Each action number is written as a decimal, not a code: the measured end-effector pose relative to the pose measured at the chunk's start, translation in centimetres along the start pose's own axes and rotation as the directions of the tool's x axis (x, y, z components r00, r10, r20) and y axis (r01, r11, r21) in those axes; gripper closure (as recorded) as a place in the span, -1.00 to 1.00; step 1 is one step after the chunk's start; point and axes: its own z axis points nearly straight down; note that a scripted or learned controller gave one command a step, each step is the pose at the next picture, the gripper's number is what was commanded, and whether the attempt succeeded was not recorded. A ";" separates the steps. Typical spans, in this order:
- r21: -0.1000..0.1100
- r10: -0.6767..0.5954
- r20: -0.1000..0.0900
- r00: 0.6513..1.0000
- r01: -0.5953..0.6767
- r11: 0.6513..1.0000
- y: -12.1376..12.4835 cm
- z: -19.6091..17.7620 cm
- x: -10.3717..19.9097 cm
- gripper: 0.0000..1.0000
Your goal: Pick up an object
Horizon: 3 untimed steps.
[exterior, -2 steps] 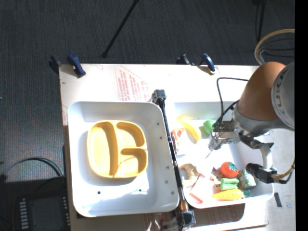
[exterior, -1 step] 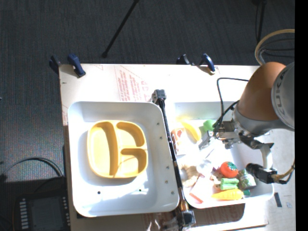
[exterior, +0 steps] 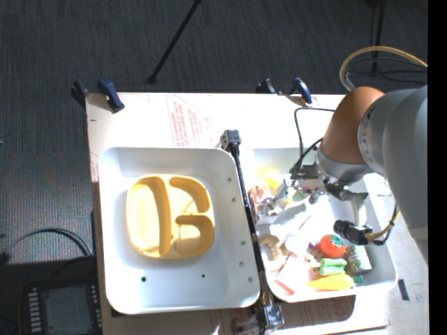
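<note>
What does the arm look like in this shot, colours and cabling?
Grey rounded arm with an orange band above the wrist. The gripper is a dark and silver metal assembly. A thin black cable loops to the wrist, and a pale hose arcs behind the arm.

Red letters run across the bench board [exterior: 188, 121] at 12 o'clock, but they are too small to read
</note>
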 end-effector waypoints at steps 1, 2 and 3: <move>-0.003 0.001 0.003 1.000 -0.001 1.000 1.3 -0.2 1.7 -1.00; -0.001 -0.004 0.001 1.000 0.004 1.000 1.3 -1.1 1.8 1.00; -0.004 -0.002 0.000 1.000 0.002 1.000 2.5 -10.2 7.7 1.00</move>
